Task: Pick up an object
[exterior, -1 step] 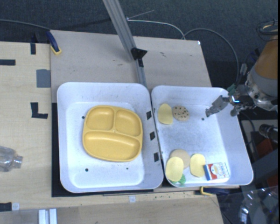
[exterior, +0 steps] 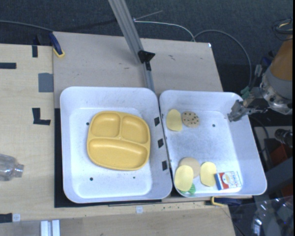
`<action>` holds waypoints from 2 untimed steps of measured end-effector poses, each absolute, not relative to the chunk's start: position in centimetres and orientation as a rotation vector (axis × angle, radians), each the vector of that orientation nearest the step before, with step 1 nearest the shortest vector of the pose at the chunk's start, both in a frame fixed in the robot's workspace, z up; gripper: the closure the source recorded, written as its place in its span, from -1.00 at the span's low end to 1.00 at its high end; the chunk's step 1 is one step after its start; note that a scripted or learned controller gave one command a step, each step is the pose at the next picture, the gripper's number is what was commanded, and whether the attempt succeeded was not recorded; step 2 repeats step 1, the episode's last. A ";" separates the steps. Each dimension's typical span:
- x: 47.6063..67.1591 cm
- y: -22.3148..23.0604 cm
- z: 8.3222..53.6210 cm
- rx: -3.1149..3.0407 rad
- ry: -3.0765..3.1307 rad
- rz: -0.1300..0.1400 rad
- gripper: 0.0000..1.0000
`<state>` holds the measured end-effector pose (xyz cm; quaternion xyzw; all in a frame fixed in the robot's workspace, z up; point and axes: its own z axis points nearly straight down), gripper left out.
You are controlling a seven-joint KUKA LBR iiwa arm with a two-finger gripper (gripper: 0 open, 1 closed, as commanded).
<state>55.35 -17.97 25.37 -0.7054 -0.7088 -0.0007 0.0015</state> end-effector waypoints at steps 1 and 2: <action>56.5 -20.5 25.2 -2.220 -2.223 -0.001 1.00; 56.5 -20.5 25.2 -2.220 -2.223 -0.001 1.00</action>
